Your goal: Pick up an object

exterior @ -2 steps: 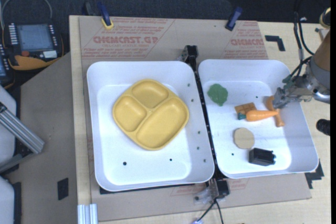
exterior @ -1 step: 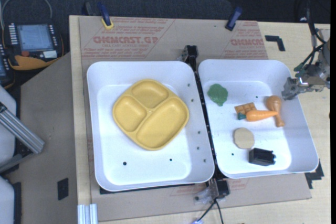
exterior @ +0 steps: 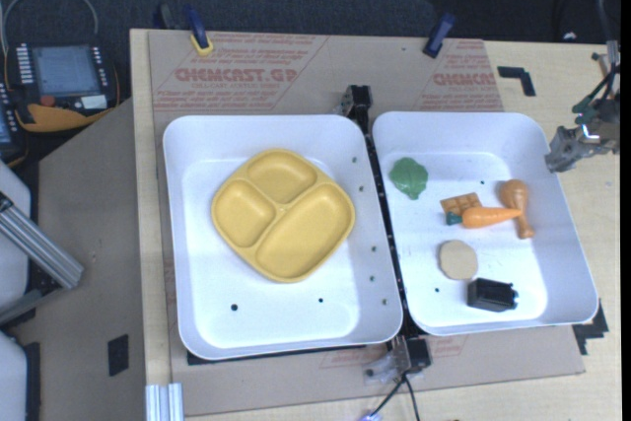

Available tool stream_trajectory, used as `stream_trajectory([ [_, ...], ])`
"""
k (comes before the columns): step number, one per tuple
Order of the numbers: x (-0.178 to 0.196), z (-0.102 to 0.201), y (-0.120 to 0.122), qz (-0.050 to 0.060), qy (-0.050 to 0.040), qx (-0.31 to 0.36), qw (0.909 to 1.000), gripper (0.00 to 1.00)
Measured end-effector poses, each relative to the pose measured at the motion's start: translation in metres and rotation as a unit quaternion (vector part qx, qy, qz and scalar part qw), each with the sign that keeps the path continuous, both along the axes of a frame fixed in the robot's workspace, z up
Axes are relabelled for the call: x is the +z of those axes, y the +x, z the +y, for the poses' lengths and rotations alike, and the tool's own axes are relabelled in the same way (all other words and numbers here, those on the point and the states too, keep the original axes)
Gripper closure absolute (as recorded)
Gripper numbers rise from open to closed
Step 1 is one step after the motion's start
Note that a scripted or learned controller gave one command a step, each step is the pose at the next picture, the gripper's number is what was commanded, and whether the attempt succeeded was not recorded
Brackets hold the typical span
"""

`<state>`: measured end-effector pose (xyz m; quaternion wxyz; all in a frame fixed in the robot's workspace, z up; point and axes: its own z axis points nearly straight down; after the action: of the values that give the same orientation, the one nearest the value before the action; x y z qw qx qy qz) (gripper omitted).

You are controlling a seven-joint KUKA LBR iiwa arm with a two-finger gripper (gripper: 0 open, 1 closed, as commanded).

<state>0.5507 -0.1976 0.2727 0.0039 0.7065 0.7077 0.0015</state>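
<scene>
We take this as the approach step of the pick. The pincer [exterior: 575, 145] hangs at the right bin's [exterior: 558, 303] outer rim, carrying nothing; whether it is spread or pressed together we cannot tell. Candidate objects lie in that bin: a green piece [exterior: 408, 176], an orange carrot-like piece [exterior: 490, 217], a tan round [exterior: 457, 260] and a black block [exterior: 491, 295]. The left bin [exterior: 197, 311] holds a yellow divided plate [exterior: 283, 214]. Next, we judge, the pincer must travel inward, centre over one object, then descend.
</scene>
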Motion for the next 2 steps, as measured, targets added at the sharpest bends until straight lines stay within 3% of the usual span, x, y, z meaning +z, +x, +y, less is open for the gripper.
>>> stream_trajectory([
  [2, -0.005, 0.088, 0.034, 0.002, 0.0015, 0.000, 1.0000, 1.00],
])
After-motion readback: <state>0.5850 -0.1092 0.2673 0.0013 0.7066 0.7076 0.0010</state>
